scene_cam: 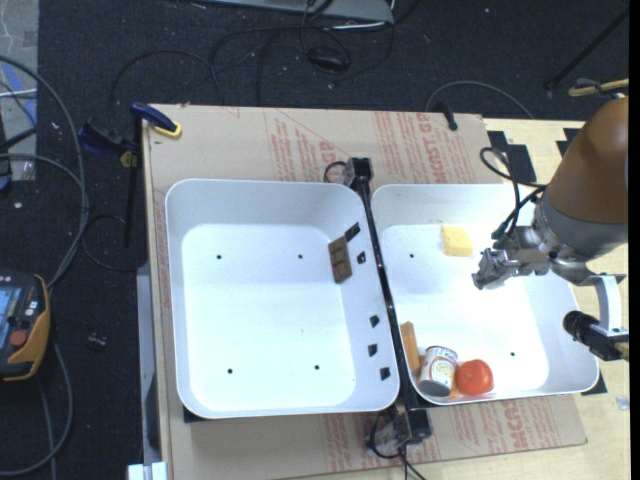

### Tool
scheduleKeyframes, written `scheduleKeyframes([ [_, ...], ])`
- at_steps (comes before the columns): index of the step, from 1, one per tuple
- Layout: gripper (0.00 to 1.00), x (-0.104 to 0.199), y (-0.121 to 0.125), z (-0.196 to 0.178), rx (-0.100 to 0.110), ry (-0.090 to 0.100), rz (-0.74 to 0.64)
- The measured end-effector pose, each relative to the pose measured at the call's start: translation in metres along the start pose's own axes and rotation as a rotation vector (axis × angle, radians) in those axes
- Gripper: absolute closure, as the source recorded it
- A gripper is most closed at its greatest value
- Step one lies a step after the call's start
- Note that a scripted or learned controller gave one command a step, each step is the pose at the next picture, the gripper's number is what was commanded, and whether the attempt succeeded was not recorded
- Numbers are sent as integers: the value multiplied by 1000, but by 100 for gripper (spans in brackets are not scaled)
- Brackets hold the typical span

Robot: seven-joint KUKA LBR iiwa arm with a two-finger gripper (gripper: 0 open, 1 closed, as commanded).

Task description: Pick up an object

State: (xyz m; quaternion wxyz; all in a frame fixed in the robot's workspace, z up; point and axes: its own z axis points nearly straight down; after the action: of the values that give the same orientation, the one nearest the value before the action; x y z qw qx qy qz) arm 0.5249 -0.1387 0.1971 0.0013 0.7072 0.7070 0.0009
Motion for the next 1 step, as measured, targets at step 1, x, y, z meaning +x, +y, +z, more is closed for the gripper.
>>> scheduleKeyframes([
  [1,100,1,-4,-43,0,0,0],
])
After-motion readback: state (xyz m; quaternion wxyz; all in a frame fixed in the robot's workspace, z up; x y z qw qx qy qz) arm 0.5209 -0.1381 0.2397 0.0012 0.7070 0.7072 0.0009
